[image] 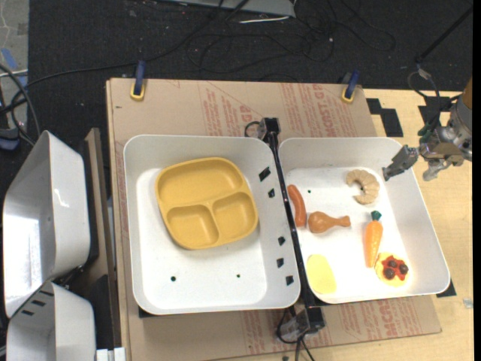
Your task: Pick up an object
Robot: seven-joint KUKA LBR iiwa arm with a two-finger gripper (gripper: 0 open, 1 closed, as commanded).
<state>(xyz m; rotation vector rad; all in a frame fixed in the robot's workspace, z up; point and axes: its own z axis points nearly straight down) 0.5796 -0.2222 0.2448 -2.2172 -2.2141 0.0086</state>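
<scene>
The right bin (421, 216) holds several toy foods: a red sausage (297, 204), a brown drumstick (328, 222), a tan pastry (364, 186), an orange carrot (373, 239), a yellow piece (321, 274) and a cluster of red berries (392, 268). My gripper (417, 165) hangs over the bin's far right edge, just right of the pastry. Its two fingers are spread apart, open, and nothing sits between them.
The left bin (143, 247) bears a yellow divided plate (207, 201). A black divider (282, 201) runs between the two bins. Both rest on a cardboard-covered bench (225, 104) held by yellow clamps. White containers (37, 216) stand at the far left.
</scene>
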